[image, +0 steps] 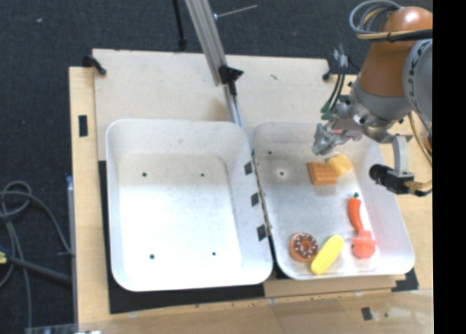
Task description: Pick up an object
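I find no readable text, label, brand, number or sign from my station. The white bins (182, 201), the bench (160, 85) and the arm (389, 70) carry no lettering I can resolve at this resolution.

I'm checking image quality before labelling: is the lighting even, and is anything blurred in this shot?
Camera view: even, soft light with faint shadows in the right bin; the left bin reads bright, near washed out; the tool and small toys look slightly soft.
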`<action>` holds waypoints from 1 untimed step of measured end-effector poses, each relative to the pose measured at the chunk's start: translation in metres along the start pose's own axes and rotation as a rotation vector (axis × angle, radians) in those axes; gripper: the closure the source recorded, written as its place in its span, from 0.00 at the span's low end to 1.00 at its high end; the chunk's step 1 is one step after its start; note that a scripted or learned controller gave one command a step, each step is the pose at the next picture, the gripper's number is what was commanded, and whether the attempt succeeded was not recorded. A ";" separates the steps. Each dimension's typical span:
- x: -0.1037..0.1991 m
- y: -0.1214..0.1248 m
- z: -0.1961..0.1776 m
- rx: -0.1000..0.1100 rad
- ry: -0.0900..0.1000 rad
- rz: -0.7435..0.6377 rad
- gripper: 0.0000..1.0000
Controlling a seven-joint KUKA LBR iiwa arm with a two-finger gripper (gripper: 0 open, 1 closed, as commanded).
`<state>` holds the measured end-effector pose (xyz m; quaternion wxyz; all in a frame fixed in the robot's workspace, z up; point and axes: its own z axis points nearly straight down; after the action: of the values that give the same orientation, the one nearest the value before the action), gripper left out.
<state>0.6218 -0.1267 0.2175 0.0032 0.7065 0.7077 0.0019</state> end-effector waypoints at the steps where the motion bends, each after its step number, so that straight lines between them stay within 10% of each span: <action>1: 0.044 -0.013 -0.014 0.006 0.003 -0.004 1.00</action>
<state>0.6087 -0.0827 0.2316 0.0000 0.7049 0.7093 0.0010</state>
